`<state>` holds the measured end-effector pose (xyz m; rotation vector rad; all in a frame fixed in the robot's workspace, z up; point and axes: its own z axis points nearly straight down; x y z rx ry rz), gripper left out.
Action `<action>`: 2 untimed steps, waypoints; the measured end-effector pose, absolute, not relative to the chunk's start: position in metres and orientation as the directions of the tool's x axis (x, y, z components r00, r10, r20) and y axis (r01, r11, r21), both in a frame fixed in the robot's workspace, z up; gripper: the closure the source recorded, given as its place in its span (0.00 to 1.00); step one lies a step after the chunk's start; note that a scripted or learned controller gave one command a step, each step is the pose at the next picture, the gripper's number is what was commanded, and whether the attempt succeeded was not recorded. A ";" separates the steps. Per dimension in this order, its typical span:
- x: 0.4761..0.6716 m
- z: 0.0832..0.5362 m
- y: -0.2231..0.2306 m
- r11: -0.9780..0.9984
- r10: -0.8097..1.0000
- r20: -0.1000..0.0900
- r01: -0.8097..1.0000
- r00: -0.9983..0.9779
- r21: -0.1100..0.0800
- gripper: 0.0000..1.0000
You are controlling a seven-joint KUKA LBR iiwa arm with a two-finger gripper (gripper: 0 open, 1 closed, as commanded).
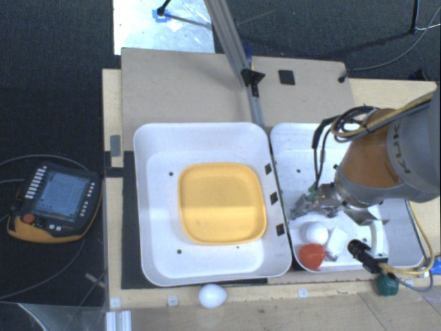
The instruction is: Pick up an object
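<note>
I keep the gripper (pixel 308 203) low in the right bin (pixel 289 143), just above the white ball (pixel 317 234) and red ball (pixel 311 255), but its opening I cannot tell.

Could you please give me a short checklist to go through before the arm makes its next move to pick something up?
1. Objects within reach in the right bin: white ball, red object, white block. Ok.
2. Tool above that bin, beside the ball: ok.
3. Finger state: cannot tell.
4. Anything held: cannot tell.
5. Targets spaced apart: not ok, they crowd the bin's near corner.
6. Yellow plate lies in the left bin, out of the way: ok.
</note>
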<state>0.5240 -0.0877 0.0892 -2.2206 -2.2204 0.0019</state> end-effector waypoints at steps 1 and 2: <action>0.525 0.101 -0.088 0.000 1.000 0.000 1.000 0.000 0.001 1.00; 0.530 0.162 -0.086 0.001 1.000 0.000 1.000 -0.001 0.004 1.00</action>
